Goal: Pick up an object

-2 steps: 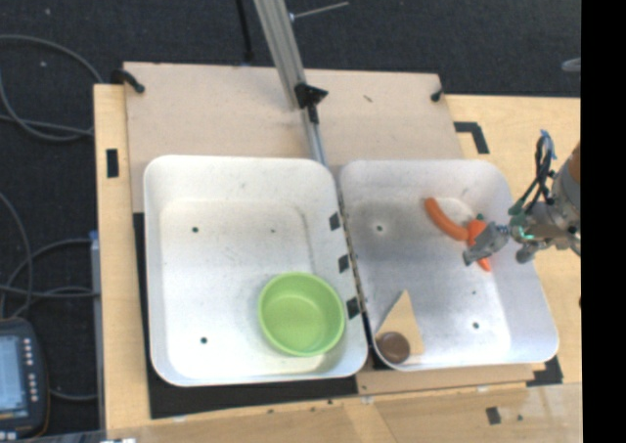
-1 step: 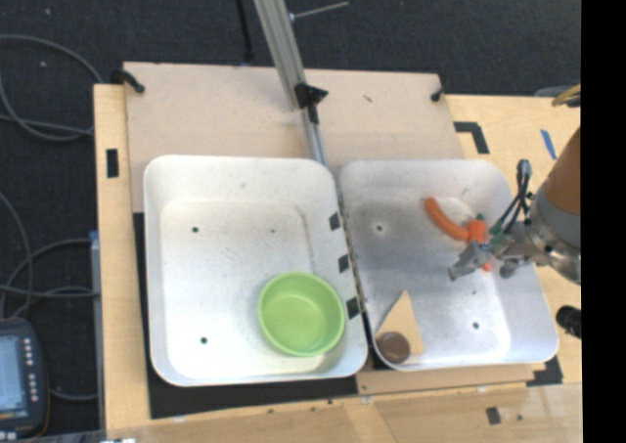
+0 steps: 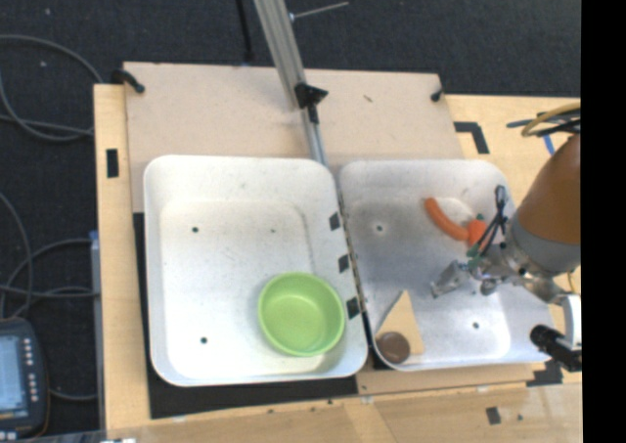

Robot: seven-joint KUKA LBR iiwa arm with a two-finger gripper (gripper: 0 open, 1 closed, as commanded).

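Note:
A green bowl (image 3: 301, 313) sits in the left bin (image 3: 196, 197) near its front right corner. In the right bin (image 3: 391, 197) an orange and white object (image 3: 448, 216) lies near the back right. A small brown round object (image 3: 393, 345) rests at the front left corner beside a tan wedge (image 3: 404, 321). My gripper (image 3: 452, 280) hangs low over the right bin's floor, in front of the orange object, with the arm coming in from the right. Nothing is visible between its fingers.
A slanted metal pole (image 3: 284, 40) rises from behind the bins at their shared edge. The bench (image 3: 245, 109) extends behind the bins. Cables lie on the dark floor at the left.

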